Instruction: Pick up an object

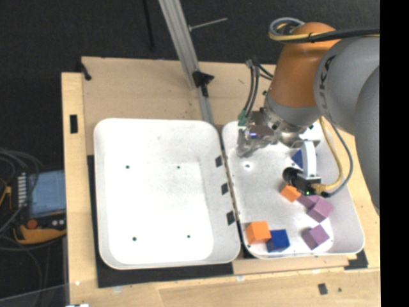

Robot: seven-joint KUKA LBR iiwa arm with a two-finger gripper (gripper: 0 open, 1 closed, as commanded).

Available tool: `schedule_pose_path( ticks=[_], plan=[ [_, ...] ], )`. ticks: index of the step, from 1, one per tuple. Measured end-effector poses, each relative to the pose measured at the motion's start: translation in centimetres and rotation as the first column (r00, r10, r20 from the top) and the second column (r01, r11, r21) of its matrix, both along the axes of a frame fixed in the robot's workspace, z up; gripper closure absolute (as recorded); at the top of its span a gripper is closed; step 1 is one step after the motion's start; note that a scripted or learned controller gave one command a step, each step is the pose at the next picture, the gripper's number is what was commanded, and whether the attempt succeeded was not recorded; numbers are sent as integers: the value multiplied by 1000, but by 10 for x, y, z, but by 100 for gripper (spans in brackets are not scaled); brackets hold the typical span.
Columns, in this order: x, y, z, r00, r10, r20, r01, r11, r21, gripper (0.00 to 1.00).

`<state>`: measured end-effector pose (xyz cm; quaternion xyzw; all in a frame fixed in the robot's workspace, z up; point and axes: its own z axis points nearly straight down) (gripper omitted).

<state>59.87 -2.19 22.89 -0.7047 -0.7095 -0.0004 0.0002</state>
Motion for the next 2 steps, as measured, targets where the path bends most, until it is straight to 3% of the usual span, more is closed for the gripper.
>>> schedule_pose_path(
  ticks=[1,2],
  plan=[
    [2,53,0,1000,1,1,-1,1000,1,100],
    [-19,110,1,1000,1,-1,-1,1000,1,100]
  ],
)
